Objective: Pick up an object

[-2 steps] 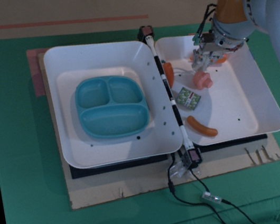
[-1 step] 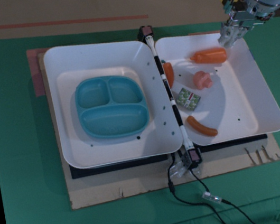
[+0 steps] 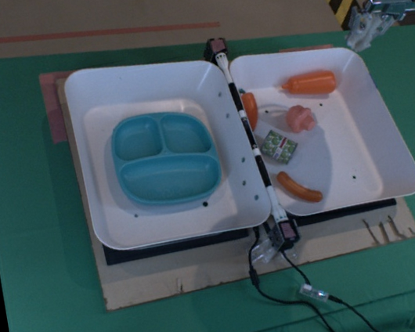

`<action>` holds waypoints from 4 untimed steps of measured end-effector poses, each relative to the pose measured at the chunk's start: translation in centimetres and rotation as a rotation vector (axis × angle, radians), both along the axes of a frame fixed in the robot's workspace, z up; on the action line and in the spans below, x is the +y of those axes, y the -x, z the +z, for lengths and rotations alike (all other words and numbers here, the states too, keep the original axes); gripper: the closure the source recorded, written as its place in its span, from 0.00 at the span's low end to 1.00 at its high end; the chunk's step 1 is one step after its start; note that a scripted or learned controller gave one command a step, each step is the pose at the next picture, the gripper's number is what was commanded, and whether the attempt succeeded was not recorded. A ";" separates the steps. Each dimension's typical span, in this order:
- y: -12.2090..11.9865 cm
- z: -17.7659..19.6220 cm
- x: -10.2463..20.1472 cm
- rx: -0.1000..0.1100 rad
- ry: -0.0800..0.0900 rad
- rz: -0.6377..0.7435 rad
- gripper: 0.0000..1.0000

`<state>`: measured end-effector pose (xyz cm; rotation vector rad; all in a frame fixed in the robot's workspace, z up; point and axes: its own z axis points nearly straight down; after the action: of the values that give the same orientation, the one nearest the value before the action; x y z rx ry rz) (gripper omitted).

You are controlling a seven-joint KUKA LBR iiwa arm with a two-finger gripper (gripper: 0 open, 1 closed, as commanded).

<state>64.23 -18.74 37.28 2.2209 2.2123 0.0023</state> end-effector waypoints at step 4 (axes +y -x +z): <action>17.3 -2.4 6.7 0.004 -0.003 0.001 1.00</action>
<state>46.96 -12.06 34.85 2.2236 2.2161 0.0014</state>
